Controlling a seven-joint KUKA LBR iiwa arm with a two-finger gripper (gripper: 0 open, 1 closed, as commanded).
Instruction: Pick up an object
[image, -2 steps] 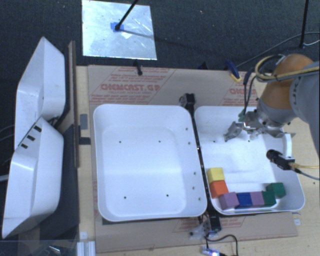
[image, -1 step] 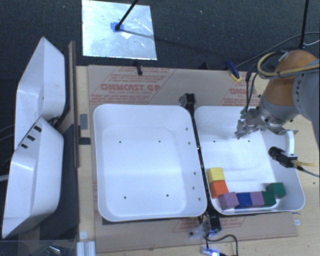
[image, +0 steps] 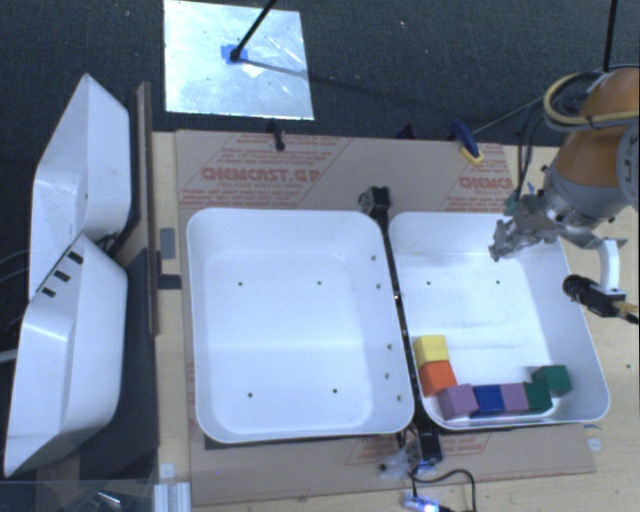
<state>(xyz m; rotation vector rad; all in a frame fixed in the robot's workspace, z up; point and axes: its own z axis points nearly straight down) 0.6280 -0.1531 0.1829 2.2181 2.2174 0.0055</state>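
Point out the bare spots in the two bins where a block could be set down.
The left bin has its whole floor bare. In the right bin, the middle and far part is free, between the claw and the blocks. Its near edge is crowded: yellow block, orange block, purple, blue and green beside them.

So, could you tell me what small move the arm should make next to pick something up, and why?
Probably bring the gripper toward the near edge of the right bin. The gripper sits over that bin's far right part, while the blocks cluster along the near wall; the yellow block at the end of the row looks most accessible.
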